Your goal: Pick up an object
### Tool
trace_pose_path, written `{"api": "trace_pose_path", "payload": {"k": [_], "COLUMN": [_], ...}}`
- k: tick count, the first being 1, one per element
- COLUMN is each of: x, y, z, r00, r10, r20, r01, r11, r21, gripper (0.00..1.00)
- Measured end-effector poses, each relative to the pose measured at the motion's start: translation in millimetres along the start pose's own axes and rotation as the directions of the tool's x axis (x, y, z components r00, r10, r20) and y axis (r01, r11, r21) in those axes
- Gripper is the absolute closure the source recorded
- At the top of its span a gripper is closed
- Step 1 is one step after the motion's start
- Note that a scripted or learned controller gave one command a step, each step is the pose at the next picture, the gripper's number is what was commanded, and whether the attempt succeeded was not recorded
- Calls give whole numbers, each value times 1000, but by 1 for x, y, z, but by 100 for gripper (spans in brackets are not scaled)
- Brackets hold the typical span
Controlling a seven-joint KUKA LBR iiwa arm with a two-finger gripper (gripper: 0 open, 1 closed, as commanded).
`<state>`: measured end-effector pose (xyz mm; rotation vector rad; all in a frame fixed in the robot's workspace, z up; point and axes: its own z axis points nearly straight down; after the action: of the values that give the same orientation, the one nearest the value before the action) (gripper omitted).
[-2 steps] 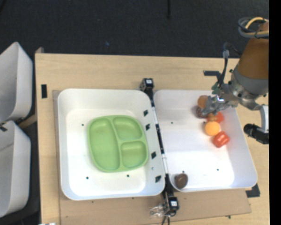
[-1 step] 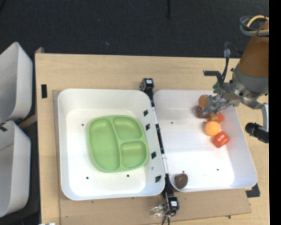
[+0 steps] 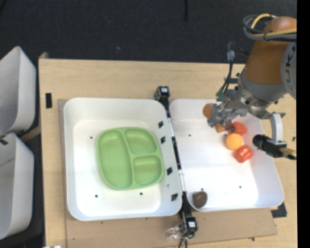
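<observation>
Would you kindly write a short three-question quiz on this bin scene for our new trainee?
1. True or false: the green tray lies in the left bin.
2. Which lies at the right bin's near-left corner? A) brown ball B) orange ball C) red block
3. Fill in: the gripper hovers over the ___ bin.

Key: 1 true; 2 A; 3 right.

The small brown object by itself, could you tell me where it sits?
The brown object lies at the right bin's front-left corner, near the divider, well apart from the orange ball.
</observation>
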<state>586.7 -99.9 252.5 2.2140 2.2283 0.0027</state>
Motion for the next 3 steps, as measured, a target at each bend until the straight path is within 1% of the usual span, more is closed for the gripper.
{"api": "trace_pose_path", "payload": {"k": [1,2,3], "x": [47,94,144], "y": [-9,-11,-8], "z": [10,19,7], "r00": [1000,1000,1000], "r10": [3,1,1], "r20": [2,1,0], "r01": [-3,-1,-1], "r11": [1000,1000,1000], "r21": [2,1,0], "gripper": [100,100,100]}}
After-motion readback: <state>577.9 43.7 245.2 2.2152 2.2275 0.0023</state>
